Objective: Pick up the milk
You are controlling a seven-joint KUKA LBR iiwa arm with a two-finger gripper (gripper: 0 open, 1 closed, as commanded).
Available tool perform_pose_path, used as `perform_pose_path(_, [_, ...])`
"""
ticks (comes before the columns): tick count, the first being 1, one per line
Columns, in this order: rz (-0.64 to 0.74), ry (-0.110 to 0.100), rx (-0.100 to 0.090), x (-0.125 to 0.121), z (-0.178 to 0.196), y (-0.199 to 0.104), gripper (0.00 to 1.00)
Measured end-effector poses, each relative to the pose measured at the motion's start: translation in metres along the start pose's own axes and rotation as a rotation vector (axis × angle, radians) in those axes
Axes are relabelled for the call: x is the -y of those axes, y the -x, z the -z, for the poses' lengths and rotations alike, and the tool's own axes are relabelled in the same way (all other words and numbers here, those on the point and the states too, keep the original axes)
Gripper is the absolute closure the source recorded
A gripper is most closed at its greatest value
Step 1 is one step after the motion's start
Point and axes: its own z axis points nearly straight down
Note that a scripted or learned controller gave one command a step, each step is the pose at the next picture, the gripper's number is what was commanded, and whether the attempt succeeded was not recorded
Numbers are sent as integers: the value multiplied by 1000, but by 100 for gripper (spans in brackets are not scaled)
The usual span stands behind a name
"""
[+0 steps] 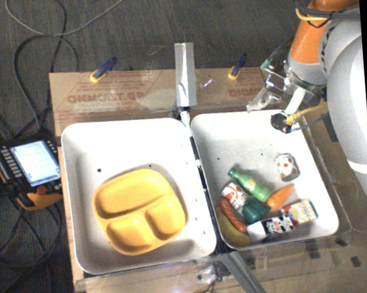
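Observation:
The milk point(273, 226) is a small white carton with black cow patches. It lies on its side at the near edge of the right bin point(245, 131), among other toy foods. My gripper point(267, 97) hangs over that bin's far right corner, well away from the milk, below the orange wrist band point(308, 41). A black part with a yellow cable point(283, 121) sits just under it. Nothing shows between gripper and milk but bare bin floor.
Crowding the milk are an orange-and-white carton point(302, 211), a carrot point(280, 196), a green bottle point(250, 185), a red can point(235, 195), a sausage point(233, 216) and a banana point(232, 232). A spotted cup point(286, 165) stands apart. The left bin holds a yellow divided plate point(140, 209).

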Motion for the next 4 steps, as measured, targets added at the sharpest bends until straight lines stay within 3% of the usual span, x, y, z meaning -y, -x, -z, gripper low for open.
perform_pose_path(1, [-30,-3,-3,76,-105,-7,0])
perform_pose_path(2, [-128,1,1,12,64,50,0])
perform_pose_path(3, [76,-5,-1,36,-50,-13,0])
perform_pose_path(4, [36,-3,-1,-32,-71,40,0])
